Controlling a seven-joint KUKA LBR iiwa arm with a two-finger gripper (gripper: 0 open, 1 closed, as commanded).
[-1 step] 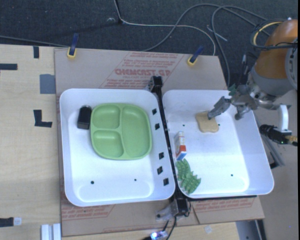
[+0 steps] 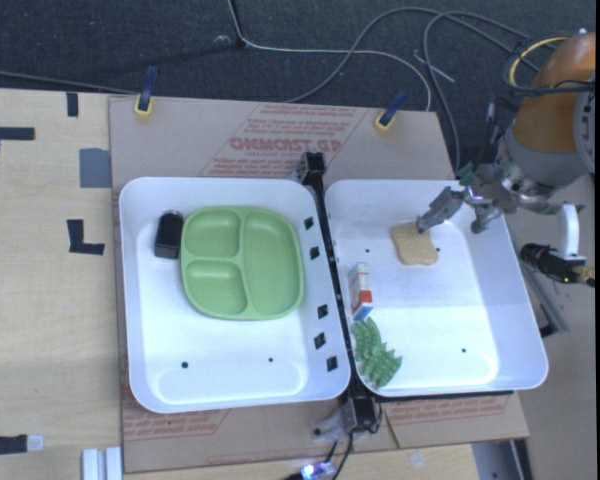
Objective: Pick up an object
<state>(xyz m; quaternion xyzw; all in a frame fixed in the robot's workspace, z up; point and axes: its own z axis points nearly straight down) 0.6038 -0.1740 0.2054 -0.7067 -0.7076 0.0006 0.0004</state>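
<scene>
The pick is not yet done, judging by how things lie: every object rests on a bin floor and nothing is lifted. The right bin holds a tan, cookie-like flat piece in its upper middle, a small red-and-white tube by its left wall, and a green leafy toy below that. The left bin holds a green divided plate with a small black block touching its left edge.

The arm reaches in at the upper right of the frame. The tool hangs spread apart over the right bin's upper part, one finger pointing down-left to just beside the tan piece's upper edge, the other off to the right. Nothing sits between them. Whether the near finger touches the piece cannot be told. Closing on an object and lifting both remain.
</scene>
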